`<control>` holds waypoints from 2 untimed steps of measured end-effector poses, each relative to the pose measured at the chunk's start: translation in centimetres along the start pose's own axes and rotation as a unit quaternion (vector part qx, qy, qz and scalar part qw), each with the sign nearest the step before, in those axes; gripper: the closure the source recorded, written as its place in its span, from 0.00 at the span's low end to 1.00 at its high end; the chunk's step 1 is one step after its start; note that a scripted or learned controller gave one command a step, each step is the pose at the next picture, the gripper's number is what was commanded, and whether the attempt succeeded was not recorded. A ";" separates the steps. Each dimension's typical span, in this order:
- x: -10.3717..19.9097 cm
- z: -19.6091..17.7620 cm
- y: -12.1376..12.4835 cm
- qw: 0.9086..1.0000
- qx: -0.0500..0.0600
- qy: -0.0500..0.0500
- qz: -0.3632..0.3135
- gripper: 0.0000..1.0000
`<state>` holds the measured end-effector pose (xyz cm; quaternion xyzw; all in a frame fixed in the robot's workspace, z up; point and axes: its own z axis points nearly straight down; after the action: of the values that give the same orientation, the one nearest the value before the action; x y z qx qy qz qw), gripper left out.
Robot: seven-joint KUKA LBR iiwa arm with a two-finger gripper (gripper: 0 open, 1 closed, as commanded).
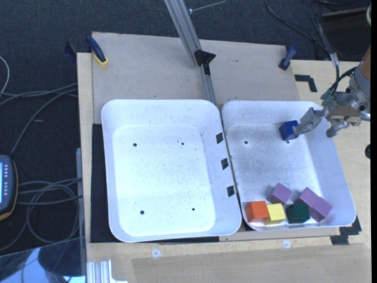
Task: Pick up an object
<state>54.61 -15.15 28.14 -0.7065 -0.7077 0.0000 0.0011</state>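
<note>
Camera view: the gripper [318,124] sits over the upper right of the right bin [344,178], fingers spread apart w/ nothing between them; a blue block [288,130] lies on the bin floor touching or just beside the left fingertip [303,125]. In the same bin's near corner, clustered close: orange block [256,210], yellow block [275,213], green block [298,212] and 2 purple blocks [281,193] [315,201]. Left bin [112,158] sits alongside.

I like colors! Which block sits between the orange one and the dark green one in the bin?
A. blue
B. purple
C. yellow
C: the yellow block lies between the orange block and the dark green block, along the right bin's near edge.
</note>
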 end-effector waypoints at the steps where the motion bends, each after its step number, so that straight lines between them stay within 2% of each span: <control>1: 0.0 0.0 0.0 1.000 0.000 0.000 0.000 0.00; 2: -0.7 6.1 -0.1 1.000 0.003 0.000 0.001 0.00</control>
<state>54.47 -15.79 22.06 -0.7074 -0.7068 0.0019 0.0036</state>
